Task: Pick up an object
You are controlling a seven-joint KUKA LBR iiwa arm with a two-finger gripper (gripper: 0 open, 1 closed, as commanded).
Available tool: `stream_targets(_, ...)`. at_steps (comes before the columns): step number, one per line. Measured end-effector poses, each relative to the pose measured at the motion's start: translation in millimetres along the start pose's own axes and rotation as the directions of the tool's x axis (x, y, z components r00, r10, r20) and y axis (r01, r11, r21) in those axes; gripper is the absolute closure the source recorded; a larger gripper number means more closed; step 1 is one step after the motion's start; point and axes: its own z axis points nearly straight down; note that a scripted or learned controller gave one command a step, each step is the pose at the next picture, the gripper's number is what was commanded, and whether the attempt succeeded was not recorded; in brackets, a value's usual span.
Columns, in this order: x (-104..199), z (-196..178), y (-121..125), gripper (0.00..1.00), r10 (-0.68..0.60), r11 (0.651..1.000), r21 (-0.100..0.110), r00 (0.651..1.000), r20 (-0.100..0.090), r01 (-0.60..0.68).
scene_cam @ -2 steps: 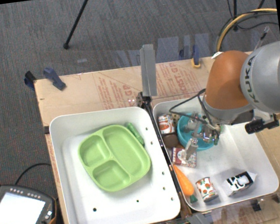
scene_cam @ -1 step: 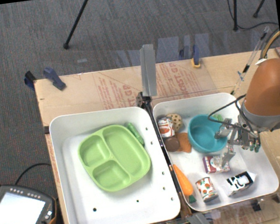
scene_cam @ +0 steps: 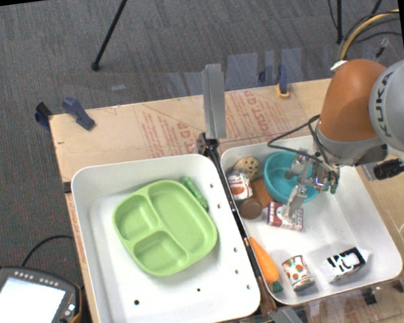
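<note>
A brown counter (scene_cam: 145,131) printed with red lettering carries two shallow white bins, left (scene_cam: 97,209) and right (scene_cam: 367,223), side by side.

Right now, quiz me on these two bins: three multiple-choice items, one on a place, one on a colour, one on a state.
1. Where does the green divided plate lie?
A. left bin
B. right bin
C. on the floor

2. What colour is the bowl in the right bin?
A. red
B. teal
C. yellow

3. How does the carrot sit?
A. standing upright
B. inside the bowl
C. lying flat by the right bin's left wall

Answers: 1 A, the plate rests in the left bin. 2 B, the bowl is teal, beside the pincer. 3 C, the carrot lies along that wall, near the small printed can.
</note>
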Motion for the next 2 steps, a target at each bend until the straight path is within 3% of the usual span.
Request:
stream_targets(1, 13, 0, 65, 0.00, -0.005, 1.000, -0.001, 1.000, 0.000, 0.005)
stream_targets(2, -1, 0, 24, 0.00, 0.084, 0.996, -0.005, 0.996, -0.002, -0.084)
